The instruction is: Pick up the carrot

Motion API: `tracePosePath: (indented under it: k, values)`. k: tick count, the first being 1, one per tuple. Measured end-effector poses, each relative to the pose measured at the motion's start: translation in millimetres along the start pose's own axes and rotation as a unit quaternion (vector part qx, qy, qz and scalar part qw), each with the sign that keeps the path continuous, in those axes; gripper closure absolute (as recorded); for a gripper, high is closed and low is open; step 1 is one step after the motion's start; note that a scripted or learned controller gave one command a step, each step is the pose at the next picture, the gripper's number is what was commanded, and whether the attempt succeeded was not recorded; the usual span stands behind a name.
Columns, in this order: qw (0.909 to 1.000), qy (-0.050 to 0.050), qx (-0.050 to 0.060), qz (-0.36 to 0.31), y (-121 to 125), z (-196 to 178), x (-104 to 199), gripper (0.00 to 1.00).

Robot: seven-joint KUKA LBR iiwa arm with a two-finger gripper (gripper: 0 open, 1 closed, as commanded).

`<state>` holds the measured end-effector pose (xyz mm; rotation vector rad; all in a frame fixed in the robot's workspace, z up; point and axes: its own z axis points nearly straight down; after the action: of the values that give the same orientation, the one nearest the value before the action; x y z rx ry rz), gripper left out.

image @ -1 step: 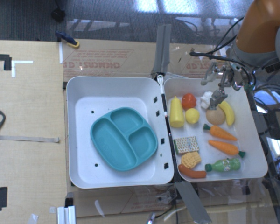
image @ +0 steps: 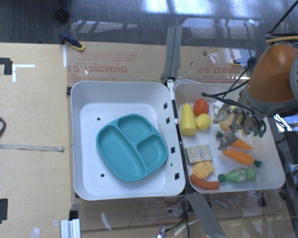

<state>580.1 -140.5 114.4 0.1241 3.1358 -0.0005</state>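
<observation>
Two orange carrots lie in the right bin (image: 275,180). The upper carrot (image: 242,144) is small and partly hidden under the gripper. The lower carrot (image: 238,157) is longer, with a green stub at its right end. My gripper (image: 227,142) hangs low over the bin, its tip at the left end of the upper carrot. The grey wrist with its orange band (image: 270,76) reaches in from the upper right and covers the bin's far right corner.
The right bin also holds a yellow squash (image: 187,119), a red tomato (image: 200,106), a lemon (image: 203,121), a cracker (image: 198,153), corn (image: 203,169), a sausage (image: 204,183) and a green bottle (image: 240,175). A teal divided plate (image: 132,147) lies in the left bin (image: 79,148).
</observation>
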Motion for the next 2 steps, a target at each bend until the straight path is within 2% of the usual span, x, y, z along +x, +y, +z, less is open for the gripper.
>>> tracePosePath:
  k: [1, 2]
  values:
    - [0.9912, -0.001, 0.000, 0.132, -72, 21, 46, 0.00]
    - [0.9914, -0.007, 0.001, 0.130, -72, 6, 41, 1.00]
